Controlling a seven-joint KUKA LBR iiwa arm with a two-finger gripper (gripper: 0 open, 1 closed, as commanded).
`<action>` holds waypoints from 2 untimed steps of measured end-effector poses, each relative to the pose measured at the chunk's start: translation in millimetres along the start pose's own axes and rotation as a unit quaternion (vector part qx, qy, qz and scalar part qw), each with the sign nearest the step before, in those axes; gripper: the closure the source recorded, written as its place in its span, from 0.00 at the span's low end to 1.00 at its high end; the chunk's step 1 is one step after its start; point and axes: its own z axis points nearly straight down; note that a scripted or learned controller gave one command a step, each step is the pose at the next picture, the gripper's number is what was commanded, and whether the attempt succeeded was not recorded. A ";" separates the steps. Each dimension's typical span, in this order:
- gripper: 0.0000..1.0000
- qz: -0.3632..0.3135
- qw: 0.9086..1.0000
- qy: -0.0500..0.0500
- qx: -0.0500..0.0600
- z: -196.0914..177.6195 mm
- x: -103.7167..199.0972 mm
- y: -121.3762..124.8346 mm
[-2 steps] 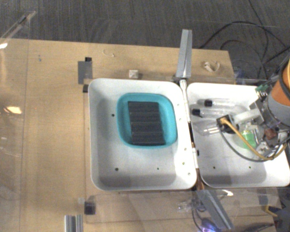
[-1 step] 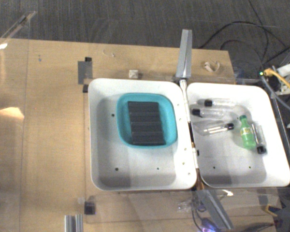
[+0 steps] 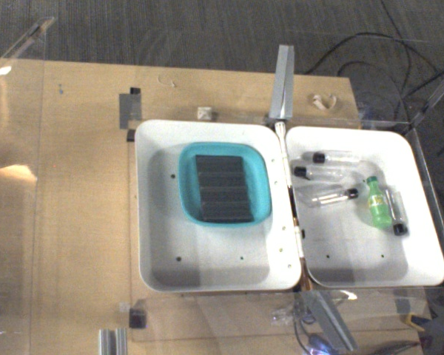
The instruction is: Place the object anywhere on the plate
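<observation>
Two shallow white bins sat side by side: the left bin (image 3: 155,265) at the centre of the frame and the right bin (image 3: 422,265) toward the right. In the left bin lay one teal plate (image 3: 188,191) bearing one dark ridged insert (image 3: 222,188). In the right bin lay four clear tubes with black caps, among them the uppermost (image 3: 333,156), and one green bottle (image 3: 377,204).

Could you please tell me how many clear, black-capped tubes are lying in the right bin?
4, all in the right bin: upper tube, second tube, third tube, fourth tube beside the green bottle.
</observation>
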 end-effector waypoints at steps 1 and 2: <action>0.00 0.004 1.000 -0.001 0.001 141.9 -0.2 -0.6; 1.00 0.000 1.000 0.000 0.001 131.3 2.4 -1.5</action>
